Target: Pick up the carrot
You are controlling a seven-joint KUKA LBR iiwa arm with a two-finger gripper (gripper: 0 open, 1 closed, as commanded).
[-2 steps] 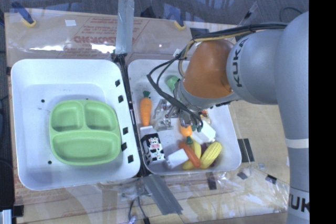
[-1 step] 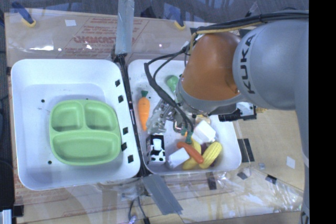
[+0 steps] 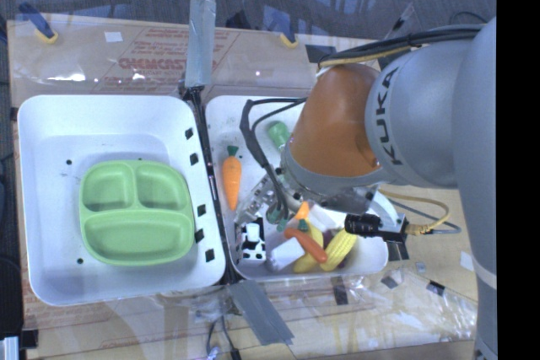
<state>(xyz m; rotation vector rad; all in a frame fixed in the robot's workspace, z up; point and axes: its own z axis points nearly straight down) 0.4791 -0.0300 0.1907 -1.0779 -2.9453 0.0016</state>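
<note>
Two white bins sit side by side on the bench. The left bin [image 3: 38,181] holds a green plate [image 3: 135,211] with three sections. The plate lies flat near the middle of that bin.

The carrot [image 3: 231,177] is in the right bin [image 3: 221,110]. It lies close to the wall next to the left bin, with its green top pointing toward the back of the bench and its thin tip pointing toward the front. Nothing is touching it.

The big grey arm [image 3: 439,114] with its orange band [image 3: 337,126] reaches in from the right and hangs over the right bin. The gripper [image 3: 272,200] is low in the bin, just to the right of the carrot. I cannot tell how it is set, because the arm hides most of it.

Near the front of the right bin lies a pile of toys. There is a yellow corn cob [image 3: 339,247], a small orange and red piece [image 3: 305,242], a white block [image 3: 285,252] and a black and white block [image 3: 251,239]. A green round thing [image 3: 277,132] peeks out behind the arm.
</note>
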